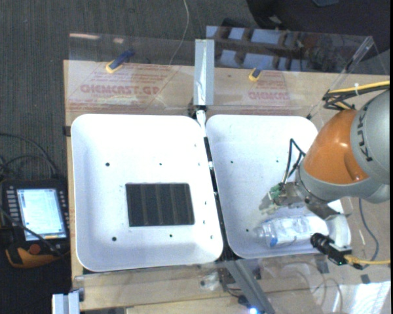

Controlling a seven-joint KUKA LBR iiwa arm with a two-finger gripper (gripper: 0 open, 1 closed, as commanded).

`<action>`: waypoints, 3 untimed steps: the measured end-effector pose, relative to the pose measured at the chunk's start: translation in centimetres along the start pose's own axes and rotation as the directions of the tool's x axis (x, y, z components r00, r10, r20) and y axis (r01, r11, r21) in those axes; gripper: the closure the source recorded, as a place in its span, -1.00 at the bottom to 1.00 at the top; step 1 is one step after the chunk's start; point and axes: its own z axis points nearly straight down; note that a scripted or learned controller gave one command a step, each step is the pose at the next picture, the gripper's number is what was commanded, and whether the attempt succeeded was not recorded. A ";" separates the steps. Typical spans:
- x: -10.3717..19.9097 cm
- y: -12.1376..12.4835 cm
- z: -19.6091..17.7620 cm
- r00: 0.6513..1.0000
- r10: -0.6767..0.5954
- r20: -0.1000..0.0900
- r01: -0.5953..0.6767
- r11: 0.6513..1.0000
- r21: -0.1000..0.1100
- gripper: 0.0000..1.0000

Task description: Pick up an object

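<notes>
Dark carpet floor [26, 57], wooden bench [85, 90], two white bins [92, 175], fingers' [278, 198] spread cannot be told

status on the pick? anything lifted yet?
Done: the arm has reached into the right bin, low over its near right corner. In hand: nothing that shows; a clear plastic bottle lies on the bin floor just below the wrist, and the fingers are hidden under the arm. Left: grasp and lift. The dark slatted panel in the left bin lies untouched.
</notes>
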 end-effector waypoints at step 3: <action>2.0 0.9 -3.9 0.966 0.259 0.007 -0.259 0.966 0.021 -1.00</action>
